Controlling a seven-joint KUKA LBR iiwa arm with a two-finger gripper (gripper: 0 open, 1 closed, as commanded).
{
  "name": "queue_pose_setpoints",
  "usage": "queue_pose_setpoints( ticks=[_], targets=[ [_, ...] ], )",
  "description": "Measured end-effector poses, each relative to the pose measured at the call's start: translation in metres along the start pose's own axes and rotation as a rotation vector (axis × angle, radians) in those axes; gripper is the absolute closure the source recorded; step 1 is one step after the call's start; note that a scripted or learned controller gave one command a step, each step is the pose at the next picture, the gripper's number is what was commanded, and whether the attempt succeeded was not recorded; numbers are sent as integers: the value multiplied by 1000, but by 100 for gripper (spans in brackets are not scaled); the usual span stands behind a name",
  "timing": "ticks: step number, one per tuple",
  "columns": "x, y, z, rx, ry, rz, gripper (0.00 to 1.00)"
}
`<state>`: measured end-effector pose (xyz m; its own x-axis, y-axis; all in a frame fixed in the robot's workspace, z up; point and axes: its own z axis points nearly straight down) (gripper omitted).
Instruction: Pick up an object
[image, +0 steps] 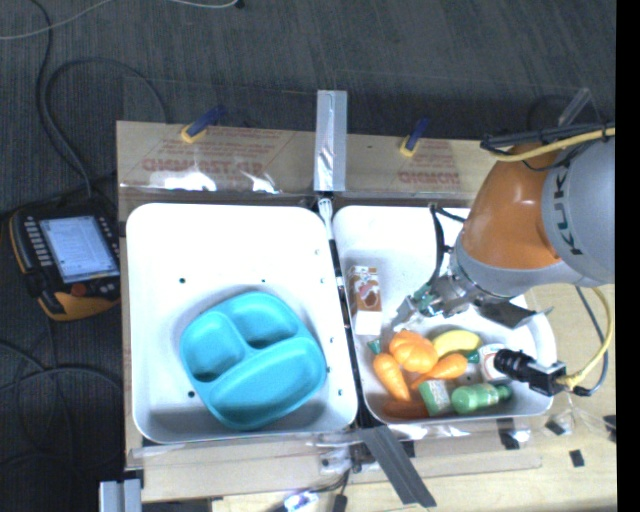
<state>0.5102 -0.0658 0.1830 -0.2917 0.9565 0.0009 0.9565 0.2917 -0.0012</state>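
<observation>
We find the gripper (418, 305) low inside the right bin (390, 232), just above the heap of toy food; whether it is open or closed, we cannot tell; an orange pepper (412, 351), carrot (388, 374) and banana (455, 343) lie near it; a blue divided plate (252, 356) occupies the left bin (160, 250).

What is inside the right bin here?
The right bin holds a small brown carton, orange toy food pieces, a yellow piece and green items. The arm covers the bin's far right side.
</observation>
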Motion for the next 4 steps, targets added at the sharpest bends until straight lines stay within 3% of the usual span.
queue_pose_setpoints(
  ticks=[1, 2, 3, 4],
  targets=[
    [0, 0, 0, 0, 0, 0, 0],
    [-44, -36, 63, -13, -9, -79, 0],
    [-44, -34, 52, -19, -12, -79, 100],
    [5, 19, 0, 2, -1, 154, 100]
  ],
)
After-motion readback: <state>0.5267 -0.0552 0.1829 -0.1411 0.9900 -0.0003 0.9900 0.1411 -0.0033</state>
